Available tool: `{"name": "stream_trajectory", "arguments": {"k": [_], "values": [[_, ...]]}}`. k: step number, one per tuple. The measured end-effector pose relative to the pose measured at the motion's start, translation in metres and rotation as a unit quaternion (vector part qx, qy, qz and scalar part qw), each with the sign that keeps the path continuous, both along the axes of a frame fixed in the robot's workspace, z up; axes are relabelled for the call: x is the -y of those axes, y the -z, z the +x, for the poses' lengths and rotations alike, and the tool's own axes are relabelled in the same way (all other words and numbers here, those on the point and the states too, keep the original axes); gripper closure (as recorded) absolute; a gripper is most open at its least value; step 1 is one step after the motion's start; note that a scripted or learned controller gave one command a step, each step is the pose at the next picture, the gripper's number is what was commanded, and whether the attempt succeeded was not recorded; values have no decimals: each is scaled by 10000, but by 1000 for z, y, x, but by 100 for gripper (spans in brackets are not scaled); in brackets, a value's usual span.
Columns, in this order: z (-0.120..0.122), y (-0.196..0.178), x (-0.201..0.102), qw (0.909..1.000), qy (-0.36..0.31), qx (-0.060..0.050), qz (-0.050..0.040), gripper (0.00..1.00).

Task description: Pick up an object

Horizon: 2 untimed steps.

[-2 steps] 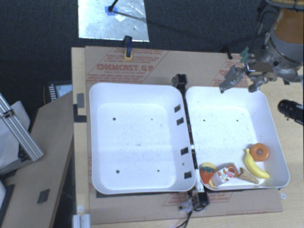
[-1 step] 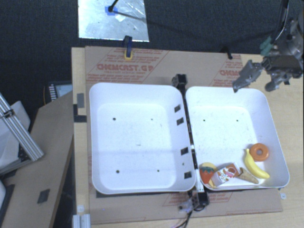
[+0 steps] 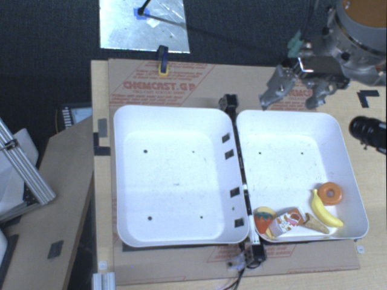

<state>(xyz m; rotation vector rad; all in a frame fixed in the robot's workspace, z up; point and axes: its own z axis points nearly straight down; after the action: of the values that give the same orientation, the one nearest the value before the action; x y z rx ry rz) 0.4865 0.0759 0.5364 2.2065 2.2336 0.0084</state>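
Note:
Along the near edge of the right bin point(image 3: 290, 132) lie several small things: a yellow banana point(image 3: 324, 211), an orange ring-shaped doughnut point(image 3: 330, 193), a red-and-orange round toy point(image 3: 264, 219), a red-and-white packet point(image 3: 287, 221) and a tan wedge point(image 3: 315, 224). My gripper point(image 3: 295, 93) hangs high over the far edge of that bin, well away from them. Its two grey fingers point(image 3: 275, 89) are spread apart with nothing between them.
The left bin point(image 3: 169, 174) sits beside the right one, joined by a black-clipped divider point(image 3: 234, 162). A metal sheet point(image 3: 144, 16) lies beyond the bench, and a yellow clamp point(image 3: 163, 62) sits at the cardboard's far edge. An aluminium rail point(image 3: 21, 165) stands at the left.

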Motion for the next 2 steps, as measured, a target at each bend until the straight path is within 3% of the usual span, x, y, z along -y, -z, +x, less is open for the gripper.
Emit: {"name": "stream_trajectory", "arguments": {"k": [1,2], "values": [[0,1,-58,10000,14,-13,0,0],[0,1,-75,10000,30,-14,-2,0]]}}
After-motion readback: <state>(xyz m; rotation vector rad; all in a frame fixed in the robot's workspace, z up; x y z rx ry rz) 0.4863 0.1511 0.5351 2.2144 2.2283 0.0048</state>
